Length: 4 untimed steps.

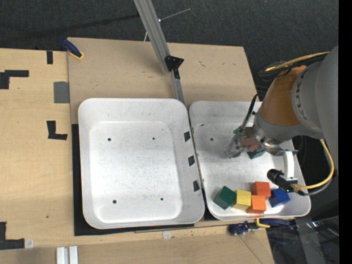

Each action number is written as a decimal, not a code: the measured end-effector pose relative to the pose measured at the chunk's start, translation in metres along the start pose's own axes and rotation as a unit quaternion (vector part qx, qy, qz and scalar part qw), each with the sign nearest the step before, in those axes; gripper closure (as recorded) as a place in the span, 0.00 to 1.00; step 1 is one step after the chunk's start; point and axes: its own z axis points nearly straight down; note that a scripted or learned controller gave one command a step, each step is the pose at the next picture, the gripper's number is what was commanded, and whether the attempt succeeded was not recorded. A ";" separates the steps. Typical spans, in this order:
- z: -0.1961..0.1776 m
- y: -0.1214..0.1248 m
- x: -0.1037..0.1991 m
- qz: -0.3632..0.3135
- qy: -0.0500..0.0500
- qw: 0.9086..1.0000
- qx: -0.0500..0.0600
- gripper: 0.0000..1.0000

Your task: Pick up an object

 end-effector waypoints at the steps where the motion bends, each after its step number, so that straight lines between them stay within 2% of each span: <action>1: -0.042 -0.002 0.002 0.001 -0.001 1.000 -0.003 1.00; 3: -0.153 0.000 0.000 0.001 -0.001 1.000 -0.004 1.00; 4: -0.142 0.009 0.057 -0.002 0.000 1.000 -0.001 1.00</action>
